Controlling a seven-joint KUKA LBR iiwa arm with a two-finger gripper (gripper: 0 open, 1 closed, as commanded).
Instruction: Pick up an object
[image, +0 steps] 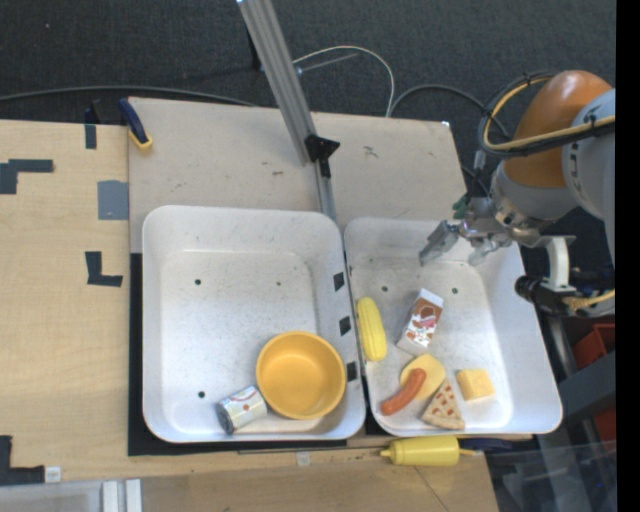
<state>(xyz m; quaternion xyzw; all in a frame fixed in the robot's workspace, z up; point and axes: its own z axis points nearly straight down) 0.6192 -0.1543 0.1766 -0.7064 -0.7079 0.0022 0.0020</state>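
So, approach step | gripper (458, 247) spread wide, nothing held | parked above carton (423, 322) | descent onto carton needed next, probably

The arm (560, 130) runs off the right edge. The can's (241, 408) label is too small to read — likewise the carton's (423, 322). The pole (285, 75) is cut off at the top.

— How's my feed?
— Bright, even overhead light. I see soft shadows under the yellow bowl (299, 374), mild glare on the white bins (240, 225), slight softness overall.
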